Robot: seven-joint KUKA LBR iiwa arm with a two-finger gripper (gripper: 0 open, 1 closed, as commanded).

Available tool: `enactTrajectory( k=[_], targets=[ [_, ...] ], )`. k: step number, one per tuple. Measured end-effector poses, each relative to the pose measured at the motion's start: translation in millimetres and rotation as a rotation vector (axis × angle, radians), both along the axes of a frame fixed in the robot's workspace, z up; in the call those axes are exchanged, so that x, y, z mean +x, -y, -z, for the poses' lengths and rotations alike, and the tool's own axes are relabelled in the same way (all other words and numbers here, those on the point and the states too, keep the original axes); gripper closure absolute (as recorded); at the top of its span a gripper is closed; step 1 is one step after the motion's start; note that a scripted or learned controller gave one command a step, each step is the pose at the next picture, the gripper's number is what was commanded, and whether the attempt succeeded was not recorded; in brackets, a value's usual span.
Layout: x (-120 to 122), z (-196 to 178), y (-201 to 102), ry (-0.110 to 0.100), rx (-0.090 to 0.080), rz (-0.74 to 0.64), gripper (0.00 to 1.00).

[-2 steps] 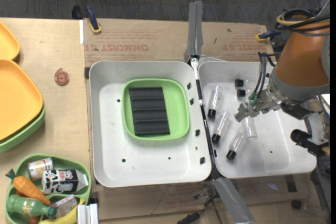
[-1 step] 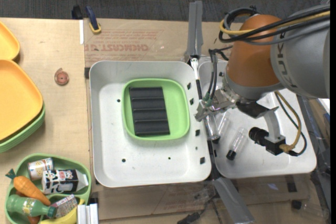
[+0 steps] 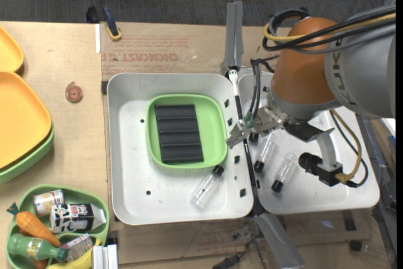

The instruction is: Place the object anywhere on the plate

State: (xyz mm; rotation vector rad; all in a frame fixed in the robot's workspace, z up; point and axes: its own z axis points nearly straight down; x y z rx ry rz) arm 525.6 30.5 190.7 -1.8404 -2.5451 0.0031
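A green square plate (image 3: 217, 126) lies in the left white bin (image 3: 126, 154) with a black ridged block (image 3: 179, 133) on it. A clear tube with a black cap (image 3: 207, 185) lies on the bin floor just off the plate's front right corner, its cap touching or nearly touching the rim. My gripper (image 3: 240, 133) hangs low over the divider between the two bins, beside the plate's right edge. I see nothing held in it. Two more clear tubes (image 3: 262, 154) (image 3: 283, 172) with black caps lie in the right bin (image 3: 352, 195), partly under the arm.
The orange wrist band (image 3: 305, 69) and grey arm cover much of the right bin. Yellow plates (image 3: 19, 116) and a green bowl of toy food (image 3: 56, 230) sit on the bench at left, outside the bins.
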Motion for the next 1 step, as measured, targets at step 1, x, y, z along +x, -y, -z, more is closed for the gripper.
enactTrajectory(
  k=[1],
  targets=[
    [37.8,0.5,-51.4,-0.001,-0.001,-0.055,0.0]
  ],
)
